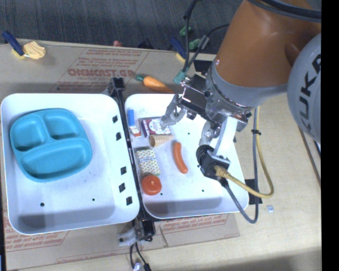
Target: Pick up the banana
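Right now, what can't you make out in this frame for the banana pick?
- Banana: nothing clearly recognisable as one; the arm covers the right bin's upper right.
- Gripper: fingertips blurred, low over small packets; open or shut unclear.
- Packets: too small to identify.

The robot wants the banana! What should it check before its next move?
1. Banana located: cannot tell; a yellow thing lies on the cardboard beyond the left bin.
2. Tool above that yellow thing: not ok; it hangs over the right bin, near the cone.
3. Tool free of cargo: cannot tell.
4. Sausage clear of the tool: ok; it lies apart.
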Robot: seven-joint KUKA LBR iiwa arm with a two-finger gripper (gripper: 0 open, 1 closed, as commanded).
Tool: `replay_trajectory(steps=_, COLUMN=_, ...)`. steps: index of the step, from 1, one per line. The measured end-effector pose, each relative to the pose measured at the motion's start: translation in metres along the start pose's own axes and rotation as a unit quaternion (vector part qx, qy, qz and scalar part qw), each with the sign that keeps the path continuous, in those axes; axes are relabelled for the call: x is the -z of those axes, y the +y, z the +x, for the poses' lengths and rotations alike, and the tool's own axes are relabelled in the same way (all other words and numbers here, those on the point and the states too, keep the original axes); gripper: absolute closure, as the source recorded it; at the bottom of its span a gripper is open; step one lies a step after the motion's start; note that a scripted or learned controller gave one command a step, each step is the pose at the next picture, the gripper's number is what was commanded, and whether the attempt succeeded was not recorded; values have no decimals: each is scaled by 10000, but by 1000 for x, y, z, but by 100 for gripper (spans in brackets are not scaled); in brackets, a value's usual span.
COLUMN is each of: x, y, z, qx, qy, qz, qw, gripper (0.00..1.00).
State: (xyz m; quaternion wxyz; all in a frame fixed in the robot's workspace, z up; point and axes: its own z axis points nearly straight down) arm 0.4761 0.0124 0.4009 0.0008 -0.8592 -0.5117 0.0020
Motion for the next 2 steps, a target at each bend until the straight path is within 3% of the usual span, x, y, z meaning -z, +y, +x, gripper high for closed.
replay_trajectory(steps=1, x=-161, y=-21, z=38, qx=772, qy=-9, qz=20, qw=9970, gripper=0)
replay_trajectory(steps=2, x=-146, y=-43, z=81, qx=2119, qy=0, qz=-3, qw=9773, gripper=0)
